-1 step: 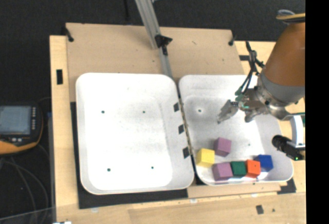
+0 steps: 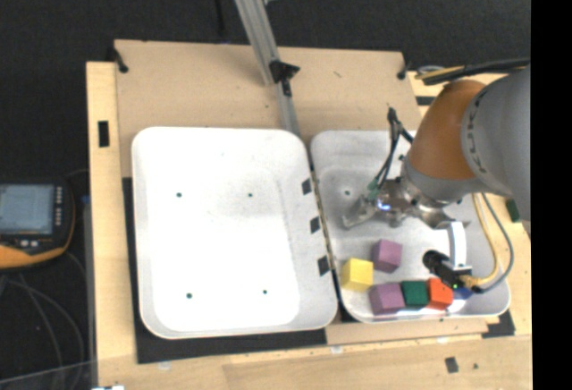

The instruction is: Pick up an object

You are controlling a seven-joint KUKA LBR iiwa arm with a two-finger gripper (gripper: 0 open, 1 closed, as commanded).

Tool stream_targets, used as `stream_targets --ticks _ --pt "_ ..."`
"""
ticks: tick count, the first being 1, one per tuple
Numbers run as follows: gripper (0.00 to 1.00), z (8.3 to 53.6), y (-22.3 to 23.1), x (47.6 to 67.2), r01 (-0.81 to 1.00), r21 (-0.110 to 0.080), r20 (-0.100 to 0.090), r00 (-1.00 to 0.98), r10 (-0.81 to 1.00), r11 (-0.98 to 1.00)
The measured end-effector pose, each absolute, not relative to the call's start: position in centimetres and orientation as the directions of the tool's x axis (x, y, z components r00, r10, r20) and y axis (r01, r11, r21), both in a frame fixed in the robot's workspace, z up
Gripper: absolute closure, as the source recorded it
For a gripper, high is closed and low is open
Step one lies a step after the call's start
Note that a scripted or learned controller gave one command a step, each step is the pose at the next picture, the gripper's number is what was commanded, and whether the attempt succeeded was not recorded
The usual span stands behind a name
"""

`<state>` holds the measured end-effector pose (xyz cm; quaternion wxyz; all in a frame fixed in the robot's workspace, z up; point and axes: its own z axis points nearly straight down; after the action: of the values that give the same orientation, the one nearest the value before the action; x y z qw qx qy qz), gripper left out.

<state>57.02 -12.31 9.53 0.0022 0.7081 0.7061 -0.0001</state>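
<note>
The gripper (image 2: 357, 214) hangs over the right bin (image 2: 344, 156), apparently holding nothing, though I cannot tell its state. The blocks sit nearer the front: yellow block (image 2: 359, 273), purple block (image 2: 388, 255). Descending here could miss them and hit bare floor

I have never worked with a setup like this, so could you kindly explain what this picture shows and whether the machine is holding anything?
One camera looks down at a slant on a bench with two shallow white bins. The left bin sits beside the right bin. A grey robot arm with an orange band reaches in from the right; its pincer hangs over the right bin, and nothing visible sits in it. Along that bin's near edge lie small blocks: yellow, two purple, green and orange.
</note>
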Motion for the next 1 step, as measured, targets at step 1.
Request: stream_targets --ticks 1 --pt "0.00 9.80 -12.25 57.02 1.000 0.005 -0.001 0.007 1.000 -0.007"
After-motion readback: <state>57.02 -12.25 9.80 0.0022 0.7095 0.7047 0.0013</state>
